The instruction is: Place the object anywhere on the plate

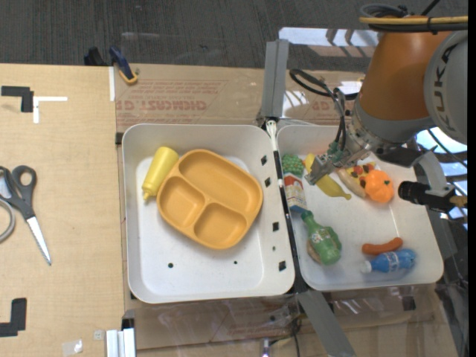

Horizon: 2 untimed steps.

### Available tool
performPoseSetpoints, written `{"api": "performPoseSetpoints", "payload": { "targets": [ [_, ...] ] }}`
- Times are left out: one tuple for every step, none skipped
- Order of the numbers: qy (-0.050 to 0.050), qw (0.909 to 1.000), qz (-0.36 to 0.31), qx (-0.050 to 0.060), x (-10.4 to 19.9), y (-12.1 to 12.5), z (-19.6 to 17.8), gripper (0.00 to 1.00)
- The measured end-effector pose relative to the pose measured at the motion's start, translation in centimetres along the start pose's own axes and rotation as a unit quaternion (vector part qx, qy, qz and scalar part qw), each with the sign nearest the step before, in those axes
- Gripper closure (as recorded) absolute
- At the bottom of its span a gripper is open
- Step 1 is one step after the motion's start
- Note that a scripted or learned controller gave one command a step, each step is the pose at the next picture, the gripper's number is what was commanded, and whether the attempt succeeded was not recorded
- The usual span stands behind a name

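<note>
Arm over the right bin, plate waiting in the left.

I cannot tell how the gripper (325, 166) jaws stand; its tip is blurred among toys at the right bin's (424, 274) 11 o'clock. I count two bins. The left bin (149, 274) holds one orange three-compartment plate (210, 197), with one yellow bottle (158, 171) touching its 10 o'clock edge. The right holds a banana (332, 187), green bottle (321, 240), sausage (382, 245), blue bottle (390, 262) and orange fruit (379, 187).
</note>
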<state>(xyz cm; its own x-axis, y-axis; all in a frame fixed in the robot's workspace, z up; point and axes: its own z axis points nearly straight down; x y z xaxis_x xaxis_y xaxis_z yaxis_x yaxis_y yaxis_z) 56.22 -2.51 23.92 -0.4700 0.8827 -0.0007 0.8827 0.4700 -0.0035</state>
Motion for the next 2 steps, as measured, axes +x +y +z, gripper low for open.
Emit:
{"api": "performPoseSetpoints", "payload": {
  "targets": [
    [0.0,0.9911,-0.133,-0.001,7.55,-0.39,1.2,1.0],
    [0.0,0.9911,-0.133,-0.001,7.53,-0.4,1.19,0.0]
  ]
}}
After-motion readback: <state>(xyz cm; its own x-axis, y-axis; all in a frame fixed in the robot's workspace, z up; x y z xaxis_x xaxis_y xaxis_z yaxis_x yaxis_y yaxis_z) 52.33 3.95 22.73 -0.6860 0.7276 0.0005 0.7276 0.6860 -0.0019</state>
